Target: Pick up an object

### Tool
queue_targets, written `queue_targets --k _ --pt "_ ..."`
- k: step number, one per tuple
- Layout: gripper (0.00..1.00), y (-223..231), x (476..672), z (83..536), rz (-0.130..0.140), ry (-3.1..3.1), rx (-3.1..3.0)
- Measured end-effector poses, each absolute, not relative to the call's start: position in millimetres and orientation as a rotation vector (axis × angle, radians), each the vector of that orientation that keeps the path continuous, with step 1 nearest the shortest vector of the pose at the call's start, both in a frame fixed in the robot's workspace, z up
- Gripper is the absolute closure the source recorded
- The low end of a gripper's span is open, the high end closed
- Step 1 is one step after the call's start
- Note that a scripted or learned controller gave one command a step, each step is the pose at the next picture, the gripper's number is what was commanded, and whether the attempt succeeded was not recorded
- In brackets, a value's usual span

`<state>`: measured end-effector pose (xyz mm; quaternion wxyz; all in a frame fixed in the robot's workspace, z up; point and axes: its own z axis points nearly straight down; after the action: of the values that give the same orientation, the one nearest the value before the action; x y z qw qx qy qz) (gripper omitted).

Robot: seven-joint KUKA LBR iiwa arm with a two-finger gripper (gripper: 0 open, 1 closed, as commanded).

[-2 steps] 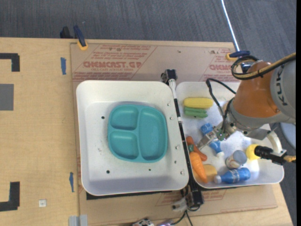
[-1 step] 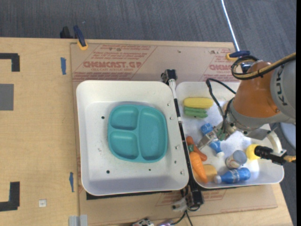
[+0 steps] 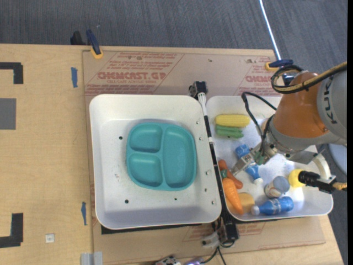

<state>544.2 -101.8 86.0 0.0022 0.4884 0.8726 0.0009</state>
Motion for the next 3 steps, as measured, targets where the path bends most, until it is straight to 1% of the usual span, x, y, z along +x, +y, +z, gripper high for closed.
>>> queue_targets --k 3 --pt "0.0 -101.8 544.2 86.0 0.003 2.738 1.532"
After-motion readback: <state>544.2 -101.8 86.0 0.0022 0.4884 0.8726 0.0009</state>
